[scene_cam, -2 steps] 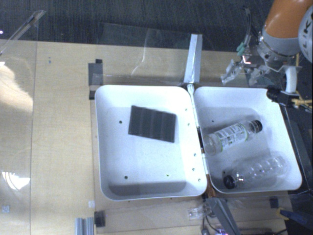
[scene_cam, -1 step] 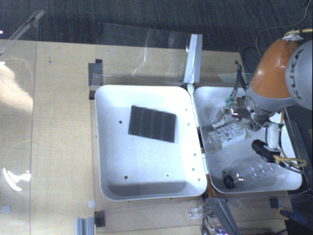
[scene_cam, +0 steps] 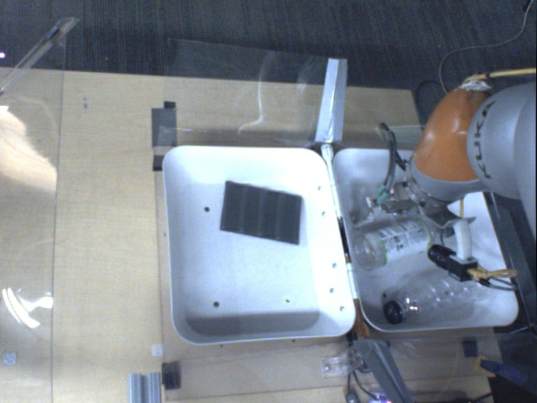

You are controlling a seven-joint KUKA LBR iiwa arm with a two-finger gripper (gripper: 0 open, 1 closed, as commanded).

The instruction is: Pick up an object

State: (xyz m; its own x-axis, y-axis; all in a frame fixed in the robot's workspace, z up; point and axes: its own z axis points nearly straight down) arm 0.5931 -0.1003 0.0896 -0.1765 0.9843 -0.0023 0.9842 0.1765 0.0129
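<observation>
1. Two shallow white plastic bins sit side by side on a pale wooden bench: the left bin (scene_cam: 193, 309) and the right bin (scene_cam: 495, 309). The grey arm with its orange band (scene_cam: 449, 137) reaches in from the right and is low over the right bin.
2. In the right bin we see a clear plastic bottle with a pale label (scene_cam: 393, 242), lying on its side. Its long axis runs roughly left to right, tilted slightly upward toward the right.
3. The two-finger gripper (scene_cam: 401, 201) is at the upper right end of that bottle, touching it or just above it; we cannot tell which. So the bottle lies below and to the left of the gripper.
4. A second clear bottle with a dark cap (scene_cam: 419, 302) lies nearer the front wall of the same bin, well below the gripper.
5. A flat dark grey ribbed rectangular pad (scene_cam: 261, 211) lies in the left bin, well apart from the arm.
6. Wrist hardware and cables hide the gripper's tips, so we cannot tell whether it is open, closed, or gripping anything.
</observation>
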